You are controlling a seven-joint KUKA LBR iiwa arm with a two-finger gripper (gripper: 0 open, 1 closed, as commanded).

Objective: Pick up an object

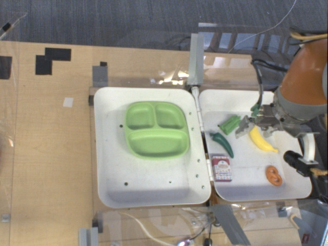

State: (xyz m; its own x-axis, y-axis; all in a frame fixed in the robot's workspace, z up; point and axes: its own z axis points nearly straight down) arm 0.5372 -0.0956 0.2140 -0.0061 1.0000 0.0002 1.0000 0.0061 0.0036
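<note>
The right bin point(241, 99) holds a yellow banana point(263, 141), a light green block point(229, 124), a dark green pepper point(222, 143), a small red and white box point(221, 168) and an orange ring-shaped piece point(273, 175). My gripper point(258, 121) hangs low over the bin's middle, just above the banana's upper end and right of the green block. I see nothing held in it.
The left bin point(110, 137) carries a green divided plate point(156, 129). A grey metal post point(196, 60) stands behind the seam between the bins. The arm's orange band point(307, 78) and grey body cover the right bin's far right side.
</note>
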